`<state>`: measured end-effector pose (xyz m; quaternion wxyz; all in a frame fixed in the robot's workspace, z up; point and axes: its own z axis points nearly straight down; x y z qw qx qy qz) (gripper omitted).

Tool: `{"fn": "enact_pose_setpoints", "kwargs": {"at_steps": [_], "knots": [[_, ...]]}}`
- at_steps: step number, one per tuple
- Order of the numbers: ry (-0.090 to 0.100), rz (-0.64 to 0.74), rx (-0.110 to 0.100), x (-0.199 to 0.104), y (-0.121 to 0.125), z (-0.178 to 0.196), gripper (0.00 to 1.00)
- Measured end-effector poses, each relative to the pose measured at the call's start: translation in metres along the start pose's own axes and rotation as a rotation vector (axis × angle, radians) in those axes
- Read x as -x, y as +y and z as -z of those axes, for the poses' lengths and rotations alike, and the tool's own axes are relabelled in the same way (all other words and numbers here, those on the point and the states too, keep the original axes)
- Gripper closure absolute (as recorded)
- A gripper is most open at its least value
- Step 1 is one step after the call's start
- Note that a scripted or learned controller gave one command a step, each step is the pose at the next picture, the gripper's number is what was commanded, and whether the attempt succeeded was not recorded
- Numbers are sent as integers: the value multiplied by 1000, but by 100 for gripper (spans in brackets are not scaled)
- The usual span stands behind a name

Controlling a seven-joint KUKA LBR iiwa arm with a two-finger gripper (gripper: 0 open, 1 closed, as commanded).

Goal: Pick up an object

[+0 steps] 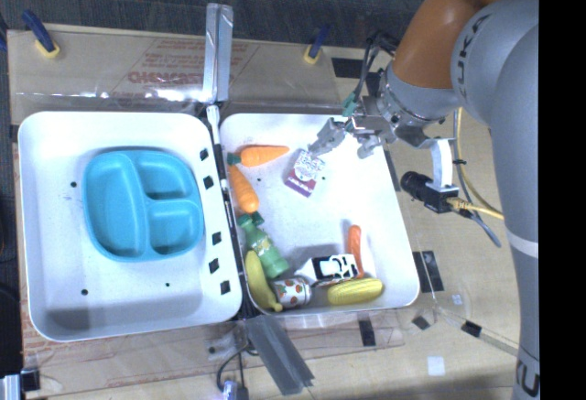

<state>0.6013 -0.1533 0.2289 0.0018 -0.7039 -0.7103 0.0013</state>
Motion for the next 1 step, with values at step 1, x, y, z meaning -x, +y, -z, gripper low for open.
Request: {"fn": "enact_pose_setpoints", "kwargs": {"at_steps": [1], "knots": [[-1, -40, 13, -57, 32, -131, 0]]}}
